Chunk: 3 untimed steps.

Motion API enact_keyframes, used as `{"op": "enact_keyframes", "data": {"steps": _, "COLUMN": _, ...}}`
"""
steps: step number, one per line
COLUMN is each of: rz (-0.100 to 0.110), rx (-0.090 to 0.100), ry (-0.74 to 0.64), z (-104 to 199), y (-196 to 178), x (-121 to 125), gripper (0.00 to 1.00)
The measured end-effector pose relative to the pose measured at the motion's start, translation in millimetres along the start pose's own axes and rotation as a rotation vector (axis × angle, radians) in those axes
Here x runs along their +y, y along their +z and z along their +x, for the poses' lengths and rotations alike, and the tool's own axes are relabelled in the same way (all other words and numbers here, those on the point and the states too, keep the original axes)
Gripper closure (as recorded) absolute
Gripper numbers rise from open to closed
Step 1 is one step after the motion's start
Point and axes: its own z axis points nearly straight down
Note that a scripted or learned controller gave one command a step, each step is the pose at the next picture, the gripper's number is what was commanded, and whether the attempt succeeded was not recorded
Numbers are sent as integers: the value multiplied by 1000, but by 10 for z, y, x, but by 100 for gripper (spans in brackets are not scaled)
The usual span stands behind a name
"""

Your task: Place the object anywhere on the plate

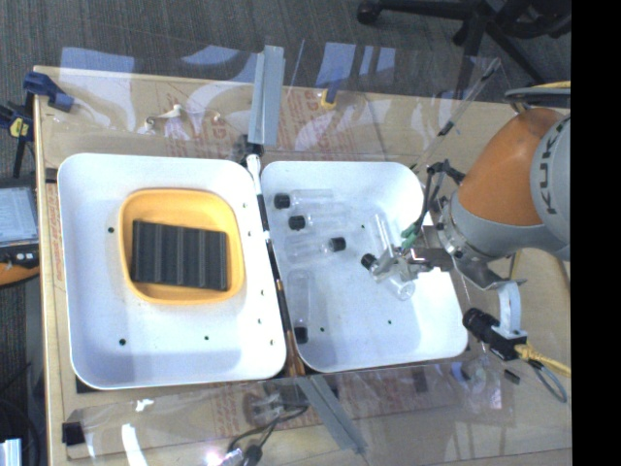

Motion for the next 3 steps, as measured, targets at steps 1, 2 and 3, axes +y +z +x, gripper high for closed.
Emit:
{"op": "enact_keyframes", "data": {"steps": 1, "rz": -1, "rx": 1, "ry": -121, "z": 704, "y": -804, "x": 323, "gripper": 100}}
{"op": "enact_keyframes", "data": {"steps": 2, "rz": 3, "rx": 1, "ry": -356, "z": 1400, "y": -218, "x": 617, "gripper": 100}}
{"op": "enact_keyframes", "data": {"steps": 3, "rz": 2, "rx": 1, "ry": -527, "z": 1680, "y": 136, "x": 708, "gripper": 100}}
